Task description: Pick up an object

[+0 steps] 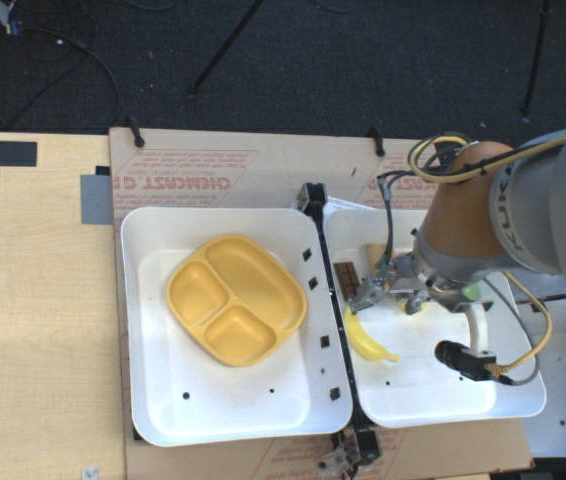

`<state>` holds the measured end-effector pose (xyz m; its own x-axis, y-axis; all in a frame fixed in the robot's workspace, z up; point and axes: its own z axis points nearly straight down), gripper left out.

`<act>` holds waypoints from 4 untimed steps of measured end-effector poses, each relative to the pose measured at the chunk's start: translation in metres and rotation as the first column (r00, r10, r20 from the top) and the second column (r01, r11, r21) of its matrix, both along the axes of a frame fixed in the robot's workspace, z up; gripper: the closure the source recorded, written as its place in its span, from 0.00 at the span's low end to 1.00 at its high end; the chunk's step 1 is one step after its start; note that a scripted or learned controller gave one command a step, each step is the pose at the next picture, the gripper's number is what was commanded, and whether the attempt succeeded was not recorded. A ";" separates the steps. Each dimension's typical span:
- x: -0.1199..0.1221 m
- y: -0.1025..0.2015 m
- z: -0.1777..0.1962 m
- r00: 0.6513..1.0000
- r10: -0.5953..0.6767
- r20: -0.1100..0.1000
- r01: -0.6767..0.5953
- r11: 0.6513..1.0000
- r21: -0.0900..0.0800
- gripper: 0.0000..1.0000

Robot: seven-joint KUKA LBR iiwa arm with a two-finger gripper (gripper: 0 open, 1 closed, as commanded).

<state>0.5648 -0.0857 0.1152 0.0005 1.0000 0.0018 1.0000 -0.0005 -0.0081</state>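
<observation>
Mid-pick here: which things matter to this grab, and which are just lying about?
In play: gripper, over the right bin; yellow banana beside it, likely target.
Lying about: yellow divided plate in the left bin; small brown thing in the right bin.

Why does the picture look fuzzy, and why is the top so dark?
Camera view: soft all over, not sharp; the left bin and right bin look bright white, the yellow tray is evenly lit, the floor beyond the bench is simply dark.
</observation>
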 end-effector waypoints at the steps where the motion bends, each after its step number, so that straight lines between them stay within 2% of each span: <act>1: 0.000 -0.002 0.012 1.000 -0.005 0.000 0.005 1.000 -0.001 1.00; 3: -0.009 -0.005 0.098 1.000 0.001 0.008 -0.001 1.000 -0.002 1.00; 4: -0.001 0.046 0.089 1.000 0.004 0.004 -0.004 1.000 -0.001 1.00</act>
